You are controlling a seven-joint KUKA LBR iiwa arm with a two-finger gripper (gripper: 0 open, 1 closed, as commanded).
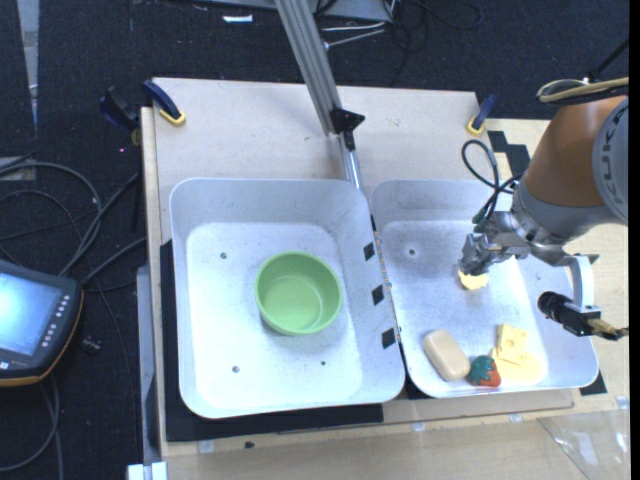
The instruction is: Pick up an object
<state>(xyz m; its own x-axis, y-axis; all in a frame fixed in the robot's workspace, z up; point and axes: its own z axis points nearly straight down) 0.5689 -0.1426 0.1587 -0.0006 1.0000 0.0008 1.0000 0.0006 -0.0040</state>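
green plastic bowl (298, 293) sits alone near the middle of the left bin (200, 218), well apart from the arm. right bin (420, 208) holds the other things: a tan oval bread roll (446, 355) near its front edge, a small strawberry (484, 370) just beside it, a yellow cheese wedge (517, 353) touching or nearly touching the strawberry, and a small yellow piece (473, 279) further back near the bin's middle. gripper (476, 261) is low over the bin and directly above that yellow piece, which pokes out beneath it; how wide it is set cannot be told from this slanted view, and nothing is seen clamped in it. orange-banded arm (575, 173) enters from the right.

judged step: closing on the yellow piece, the nearest candidate for the pick. to do it well, the tool should be centred over the piece, go down until it straddles the piece and not merely its top, then close before any lift. a small, low piece may squirt sideways if caught off centre. lift straight up, keeping clear of the bin wall and the front cluster.
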